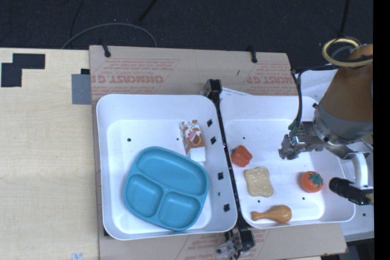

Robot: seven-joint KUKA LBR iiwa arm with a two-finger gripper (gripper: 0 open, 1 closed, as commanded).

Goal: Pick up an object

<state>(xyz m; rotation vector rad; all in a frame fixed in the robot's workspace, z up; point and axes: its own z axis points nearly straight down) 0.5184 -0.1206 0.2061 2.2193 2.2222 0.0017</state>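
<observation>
two shallow white bins sit side by side on the surface (42, 155): the left bin (113, 131) and the right bin (268, 109), meeting at a dark divider in the middle.

the left bin holds two things. one blue plate (166, 187) with three compartments lies flat in its near half. one small packet (193, 139), white with orange-brown print, lies just beyond the plate's far edge, close to the divider.

the right bin holds four things. one red pepper-like toy (241, 156) sits near the divider. just beside it, toward the near side, lies one tan slice of toast (259, 181). one tan drumstick (272, 214) lies along the near wall, past the toast. one small tomato (311, 181), orange-red with a green top, sits well to the right of the toast.

the arm (350, 97) reaches in from the right, over the right bin's right part. the hand (294, 147) hangs above bare bin floor between the pepper toy and the tomato. nothing is seen between its fingers, and whether they are apart or together cannot be told from this view. the tomato is the nearest thing, near the hand and toward the near right of it; the pepper toy lies to the hand's left, apart from it; the toast and drumstick lie nearer the front edge.
</observation>
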